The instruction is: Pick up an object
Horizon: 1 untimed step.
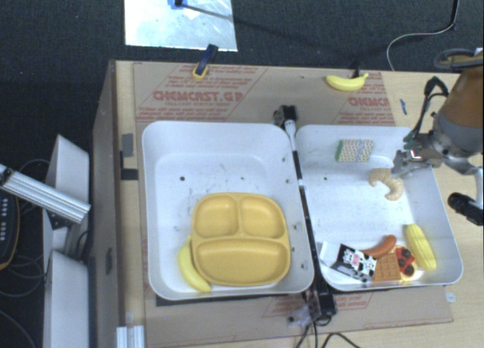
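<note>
My gripper (401,165) hangs low over the right bin (333,210), near its far right side. Just left of it and below lies a tan croissant (387,182), close to the gripper tip; whether they touch is unclear. A patterned green-and-white block (354,150) rests farther left in the same bin. Along the bin's front edge lie a yellow corn cob (420,246), a sausage (380,246), a waffle (386,267), a red toy (406,259) and a black-and-white piece (355,262).
The left bin (174,157) holds a yellow divided plate (240,239) with a banana (190,267) at its front left. A second banana (345,80) lies on the bench behind the right bin. A black divider (299,180) runs between the bins.
</note>
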Each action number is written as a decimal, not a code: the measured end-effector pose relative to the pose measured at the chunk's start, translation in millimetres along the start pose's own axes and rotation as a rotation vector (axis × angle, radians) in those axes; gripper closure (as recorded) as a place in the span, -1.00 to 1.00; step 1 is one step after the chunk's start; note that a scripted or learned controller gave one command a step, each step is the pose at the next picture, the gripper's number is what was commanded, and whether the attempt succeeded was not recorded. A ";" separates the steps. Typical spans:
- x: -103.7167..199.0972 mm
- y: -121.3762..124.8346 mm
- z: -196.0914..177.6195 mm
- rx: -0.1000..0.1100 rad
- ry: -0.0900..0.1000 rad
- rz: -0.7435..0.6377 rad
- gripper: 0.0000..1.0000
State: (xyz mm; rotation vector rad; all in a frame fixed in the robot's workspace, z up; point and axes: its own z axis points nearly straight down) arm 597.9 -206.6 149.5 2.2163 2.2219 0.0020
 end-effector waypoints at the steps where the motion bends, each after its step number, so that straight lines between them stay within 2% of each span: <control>1: 60.7 -10.8 -99.6 -0.002 0.001 -0.002 1.00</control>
